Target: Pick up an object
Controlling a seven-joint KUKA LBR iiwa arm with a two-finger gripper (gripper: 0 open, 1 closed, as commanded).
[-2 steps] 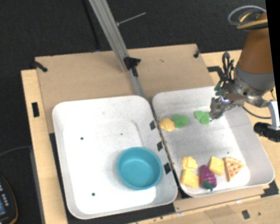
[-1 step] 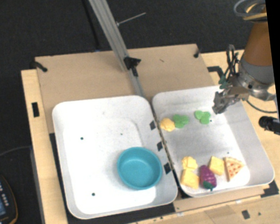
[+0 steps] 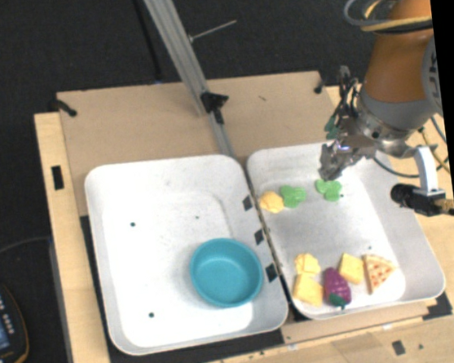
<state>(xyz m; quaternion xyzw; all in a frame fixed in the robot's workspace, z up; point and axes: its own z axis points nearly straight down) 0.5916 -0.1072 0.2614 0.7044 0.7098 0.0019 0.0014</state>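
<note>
Green toy piece (image 3: 329,189) lies at the far edge of the right-hand bin (image 3: 397,229), directly under the gripper (image 3: 332,164).
Whether the jaws are wide or narrow cannot be told from above, and contact with the piece is unclear. Nearby sit a yellow piece (image 3: 271,203) touching another green one (image 3: 292,196); yellow blocks (image 3: 307,278), purple grapes (image 3: 336,286) and a pizza slice (image 3: 377,270) cluster at the near rim. A blue bowl (image 3: 226,272) rests in the left bin (image 3: 134,229).

The arm (image 3: 398,73) comes in from the right, orange band up top, wrist angled down-left, claw (image 3: 329,164) pointing low.
</note>
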